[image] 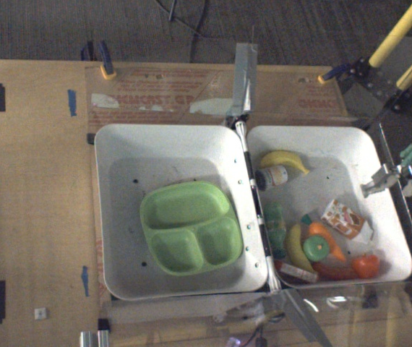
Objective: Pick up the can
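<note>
A small can (273, 176) with a pale label and a dark end lies on its side in the right bin (350, 144). It rests against the bin's left wall, just below a yellow banana (284, 159). My gripper (390, 178) hangs over the right rim of that bin, far to the right of the can and touching nothing. The arm itself is mostly cut off by the view's edge.
The right bin also holds a green bottle (275, 219), a second banana (296, 241), an orange carrot with a green lid (316, 248), a juice pouch (344, 219), red produce (356, 267) and a red-white item (298, 272). A green divided plate (190, 226) lies in the left bin (119, 150).
</note>
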Robot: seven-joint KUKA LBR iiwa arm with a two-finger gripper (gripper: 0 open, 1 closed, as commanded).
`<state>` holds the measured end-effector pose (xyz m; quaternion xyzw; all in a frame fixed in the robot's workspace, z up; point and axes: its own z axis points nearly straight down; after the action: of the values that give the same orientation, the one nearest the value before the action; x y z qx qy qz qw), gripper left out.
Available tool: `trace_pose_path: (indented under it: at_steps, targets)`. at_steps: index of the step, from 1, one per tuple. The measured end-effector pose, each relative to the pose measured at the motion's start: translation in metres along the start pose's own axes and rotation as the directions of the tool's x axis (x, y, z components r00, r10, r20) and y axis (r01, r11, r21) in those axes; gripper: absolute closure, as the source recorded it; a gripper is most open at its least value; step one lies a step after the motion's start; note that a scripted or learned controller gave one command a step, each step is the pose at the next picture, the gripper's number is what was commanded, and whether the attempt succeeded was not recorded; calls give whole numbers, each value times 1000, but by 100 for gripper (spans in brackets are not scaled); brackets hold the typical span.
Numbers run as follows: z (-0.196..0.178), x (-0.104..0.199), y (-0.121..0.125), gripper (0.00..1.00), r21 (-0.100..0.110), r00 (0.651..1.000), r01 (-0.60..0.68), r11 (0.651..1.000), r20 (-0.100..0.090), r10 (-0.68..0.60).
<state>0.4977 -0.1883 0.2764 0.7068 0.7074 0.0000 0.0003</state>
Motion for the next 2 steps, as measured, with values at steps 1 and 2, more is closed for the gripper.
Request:
trace_pose_path:
  at_steps: [1, 2]
  targets:
    - [57, 19, 69, 0, -2, 999, -41, 999, 1, 41]
    - [88, -34, 73, 0, -2, 996, -91, 996, 2, 91]
